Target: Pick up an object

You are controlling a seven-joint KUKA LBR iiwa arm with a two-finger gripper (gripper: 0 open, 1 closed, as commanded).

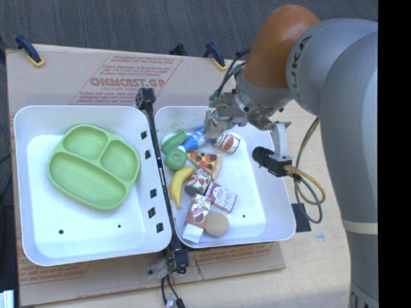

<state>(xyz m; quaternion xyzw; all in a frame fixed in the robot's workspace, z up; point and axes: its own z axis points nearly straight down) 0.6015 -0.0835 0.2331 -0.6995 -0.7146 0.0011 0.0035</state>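
My gripper [216, 126] hangs over the far part of the right bin [273, 201], just above a blue object [194, 138] and a small red and white can [230, 142]. Below it lie a green object [173, 140], a green apple [175, 158], a pizza slice [205, 160], a banana [180, 183], a pink carton [222, 197], a taller carton [198, 214] and a tan egg-shaped piece [217, 224]. Nothing shows clearly in the gripper's hold.
The left bin [38, 236] holds a green divided plate [95, 165]. A black divider [154, 165] runs between the bins. The arm's cable and a black fitting [270, 160] hang over the right bin's right side. Blue clamps [31, 50] hold the cardboard at the back.
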